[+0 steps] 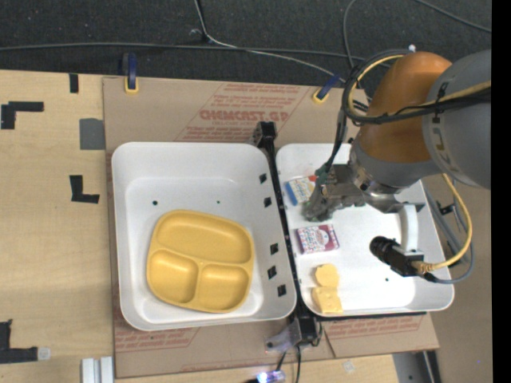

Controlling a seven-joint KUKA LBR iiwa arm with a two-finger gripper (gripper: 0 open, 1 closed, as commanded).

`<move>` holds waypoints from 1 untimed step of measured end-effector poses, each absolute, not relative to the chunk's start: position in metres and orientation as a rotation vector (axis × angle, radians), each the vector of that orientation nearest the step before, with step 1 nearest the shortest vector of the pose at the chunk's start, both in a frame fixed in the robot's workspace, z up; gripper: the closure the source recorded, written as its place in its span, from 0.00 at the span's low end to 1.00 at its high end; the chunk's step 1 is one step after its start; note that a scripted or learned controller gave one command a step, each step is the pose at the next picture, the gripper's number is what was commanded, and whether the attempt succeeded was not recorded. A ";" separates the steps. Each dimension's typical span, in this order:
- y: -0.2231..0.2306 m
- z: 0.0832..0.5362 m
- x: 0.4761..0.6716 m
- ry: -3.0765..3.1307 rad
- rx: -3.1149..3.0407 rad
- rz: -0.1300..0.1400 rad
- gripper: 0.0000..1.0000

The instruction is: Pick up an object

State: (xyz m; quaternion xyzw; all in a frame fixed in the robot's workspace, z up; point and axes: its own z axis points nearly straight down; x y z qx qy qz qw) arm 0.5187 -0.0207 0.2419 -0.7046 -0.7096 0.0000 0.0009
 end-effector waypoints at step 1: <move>0.030 0.243 0.532 -2.228 -2.212 0.000 1.00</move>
